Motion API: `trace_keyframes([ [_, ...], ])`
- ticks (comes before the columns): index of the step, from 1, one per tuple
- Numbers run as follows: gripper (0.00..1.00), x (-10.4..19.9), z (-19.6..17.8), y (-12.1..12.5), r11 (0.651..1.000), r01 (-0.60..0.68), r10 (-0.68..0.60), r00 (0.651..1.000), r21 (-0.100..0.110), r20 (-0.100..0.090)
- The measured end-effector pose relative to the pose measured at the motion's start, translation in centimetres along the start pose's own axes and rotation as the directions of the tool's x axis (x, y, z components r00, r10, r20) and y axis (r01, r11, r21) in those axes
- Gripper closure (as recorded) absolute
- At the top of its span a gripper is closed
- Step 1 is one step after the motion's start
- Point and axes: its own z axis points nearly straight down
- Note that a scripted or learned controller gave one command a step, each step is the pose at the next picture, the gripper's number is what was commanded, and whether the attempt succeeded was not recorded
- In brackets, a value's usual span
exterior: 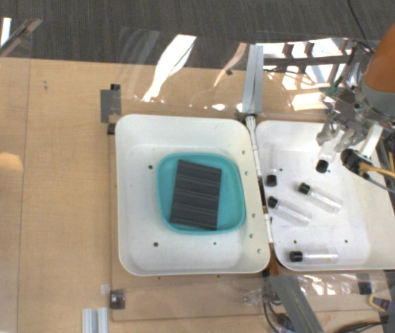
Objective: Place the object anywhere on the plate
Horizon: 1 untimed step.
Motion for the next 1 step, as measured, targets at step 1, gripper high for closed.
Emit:
trace_keyframes([
  [1, 1.00, 3.00, 1.70, -5.61, 0.992, 0.130, -0.130, 0.992, 0.005, 0.001],
])
